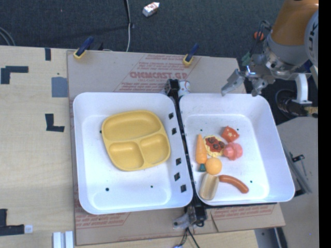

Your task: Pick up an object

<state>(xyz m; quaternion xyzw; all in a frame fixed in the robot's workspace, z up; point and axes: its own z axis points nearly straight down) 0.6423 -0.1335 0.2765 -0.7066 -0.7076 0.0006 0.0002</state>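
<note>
This is a robotics lab: a pale wood-grain counter [31, 154] carries a brown cardboard sheet [150, 75] held by blue-and-yellow spring clamps [83, 49], black tape marks [51, 123] (calibration-style corners), two shallow white plastic bins [88, 190], a dangling black cable [125, 9] and dark carpet [207, 14].

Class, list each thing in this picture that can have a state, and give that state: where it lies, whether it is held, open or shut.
gripper: open, holds nothing, above the right bin's far rim.
yellow tray: flat in the left bin, its compartments bare.
carrot: lying in the right bin.
sausage: lying in the right bin, apart from the gripper.
orange ball: resting between carrot and sausage.
</note>
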